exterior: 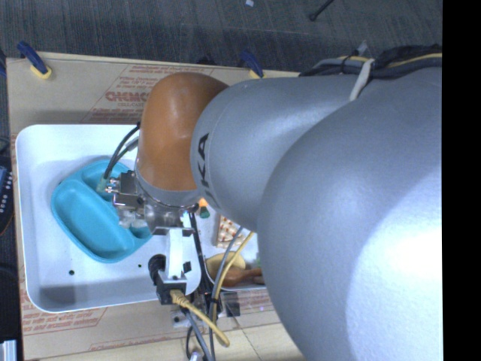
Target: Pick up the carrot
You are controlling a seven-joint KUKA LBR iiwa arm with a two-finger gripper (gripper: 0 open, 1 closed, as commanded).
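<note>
Your big grey arm (338, 201) covers most of the view and hides the right bin. The hand (135, 201) sits over a blue dish (94, 216) in the left bin (34, 201); you cannot tell its state. An orange bit (244, 277) peeks out under the arm, maybe the carrot, but it is too hidden to be sure.

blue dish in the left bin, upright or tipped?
Tipped: the blue dish leans on its side against another blue piece, hollow facing the camera.
</note>
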